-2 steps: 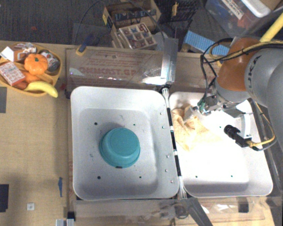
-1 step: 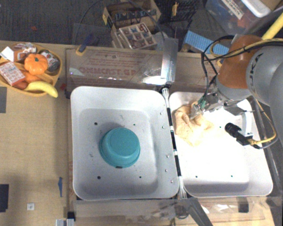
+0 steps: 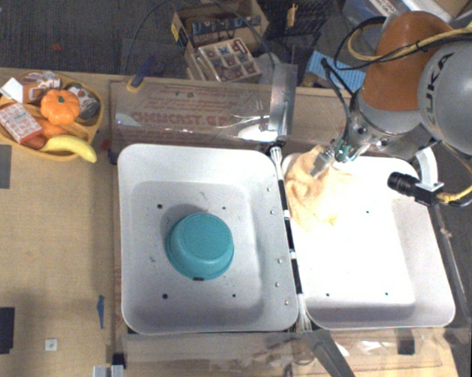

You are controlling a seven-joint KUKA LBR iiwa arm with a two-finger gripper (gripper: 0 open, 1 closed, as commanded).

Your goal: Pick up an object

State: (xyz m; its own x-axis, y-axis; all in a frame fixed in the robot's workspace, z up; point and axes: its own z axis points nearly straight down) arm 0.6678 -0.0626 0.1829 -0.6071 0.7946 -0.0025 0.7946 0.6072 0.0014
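The gripper [image 3: 325, 160] sits at the pale yellow cloth [image 3: 307, 196]; I cannot tell its state. The cloth looks soft, light and floppy. Pinch a raised fold.

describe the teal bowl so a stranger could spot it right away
Start at the two white bins side by side and take the left bin. Near its middle sits the teal bowl, round and upside down. The pale yellow cloth in the other bin is soft and crumpled; the bowl is smooth, hard and blue-green.
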